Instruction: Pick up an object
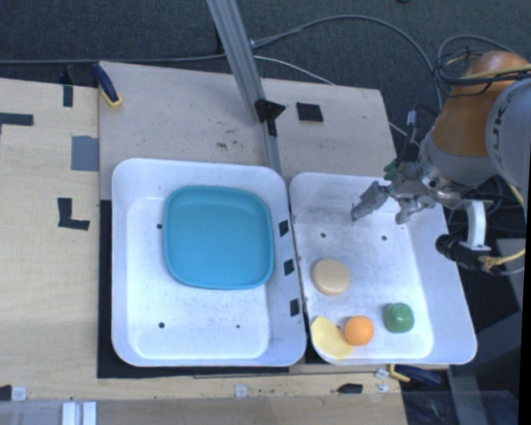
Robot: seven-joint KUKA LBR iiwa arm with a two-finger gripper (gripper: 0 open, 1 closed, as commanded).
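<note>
Gripper (pixel 385 209) fingers spread, holding nothing, above right bin (pixel 448 288) with orange ball (pixel 359 330) and green ball (pixel 398 317).

The plate (pixel 218 237) lies in the left bin (pixel 126 329). In the right bin (pixel 446 323), the disc (pixel 331 276) sits centrally, the banana (pixel 328 340) at seven o'clock, two balls (pixel 359 330) (pixel 398 317) toward five
</note>
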